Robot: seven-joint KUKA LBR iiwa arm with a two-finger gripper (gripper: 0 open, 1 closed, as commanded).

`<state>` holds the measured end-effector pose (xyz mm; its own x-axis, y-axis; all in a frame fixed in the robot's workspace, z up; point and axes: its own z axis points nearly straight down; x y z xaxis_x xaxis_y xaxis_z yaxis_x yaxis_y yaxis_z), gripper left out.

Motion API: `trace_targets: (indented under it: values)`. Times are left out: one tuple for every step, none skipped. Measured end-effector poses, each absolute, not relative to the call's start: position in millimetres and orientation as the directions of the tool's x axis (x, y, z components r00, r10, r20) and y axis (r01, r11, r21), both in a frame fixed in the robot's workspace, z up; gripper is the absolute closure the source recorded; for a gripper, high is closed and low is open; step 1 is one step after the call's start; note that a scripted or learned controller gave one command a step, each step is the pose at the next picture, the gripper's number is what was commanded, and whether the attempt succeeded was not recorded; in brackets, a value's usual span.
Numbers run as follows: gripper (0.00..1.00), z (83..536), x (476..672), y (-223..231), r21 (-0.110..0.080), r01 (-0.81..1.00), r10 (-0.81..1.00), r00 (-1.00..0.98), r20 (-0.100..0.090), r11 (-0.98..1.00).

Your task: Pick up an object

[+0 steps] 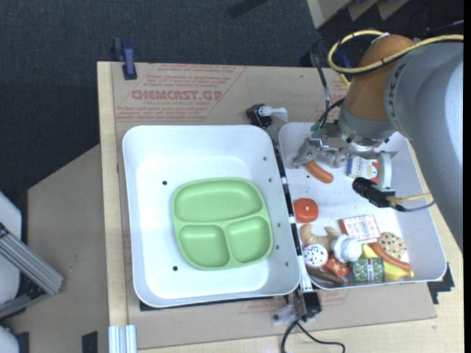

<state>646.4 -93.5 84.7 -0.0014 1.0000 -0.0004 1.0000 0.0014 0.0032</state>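
Observation:
My gripper (315,158) hangs over the far left corner of the right bin (429,230), open. Its fingers (300,158) are spread just above an orange toy sausage (321,172) that lies on the bin floor. The sausage sits at the fingertips and is not held between them. A red round toy (305,210) rests a little nearer, close to the bin's left wall. The grey arm with its orange band (379,76) comes in from the upper right and hides part of the bin's far side.
A pile of small toy foods (357,252) fills the near part of the right bin. The left bin (140,197) holds a green divided plate (221,221). A black cable (383,195) trails from the wrist across the right bin.

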Motion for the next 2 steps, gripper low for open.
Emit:
trace_targets:
  values:
    - [1.0, 95.5, 646.8, -94.0, 0.006, 1.0, 1.0, -0.002, -0.002, 0.002]
    - [1.0, 189.9, 602.1, -24.2, 0.003, 1.0, 1.0, -0.006, 0.003, 0.006]
